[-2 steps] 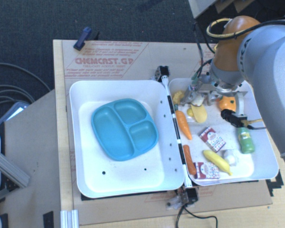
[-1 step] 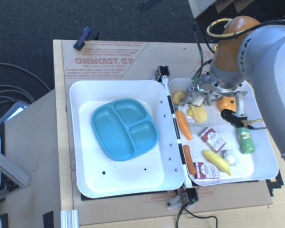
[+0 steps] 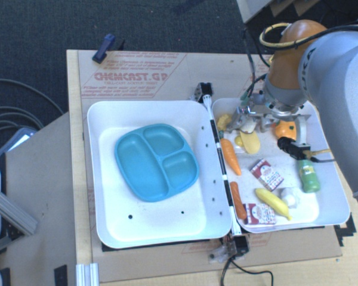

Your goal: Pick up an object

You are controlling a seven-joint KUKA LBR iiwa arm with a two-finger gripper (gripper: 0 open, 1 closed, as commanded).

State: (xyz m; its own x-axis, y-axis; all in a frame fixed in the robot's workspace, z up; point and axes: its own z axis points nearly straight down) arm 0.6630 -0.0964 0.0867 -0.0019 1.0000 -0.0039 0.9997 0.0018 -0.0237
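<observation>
Gripper (image 3: 255, 117) sat low at the far end of the right bin (image 3: 333, 204), jaw state not discernible, over a pale yellow toy food piece (image 3: 249, 141) beside the carrot (image 3: 230, 155); likely light, stiff, slippery plastic, best pinched across its narrow middle.

We saw bright, even overhead light, soft shadows, mild glare on the white bins (image 3: 101, 159), and slight overall softness.

Divided plate (image 3: 157, 161) in left bin (image 3: 101, 124) — carrot (image 3: 230, 156), banana (image 3: 272, 201), bottle (image 3: 309, 178) in right bin (image 3: 333, 210).
</observation>
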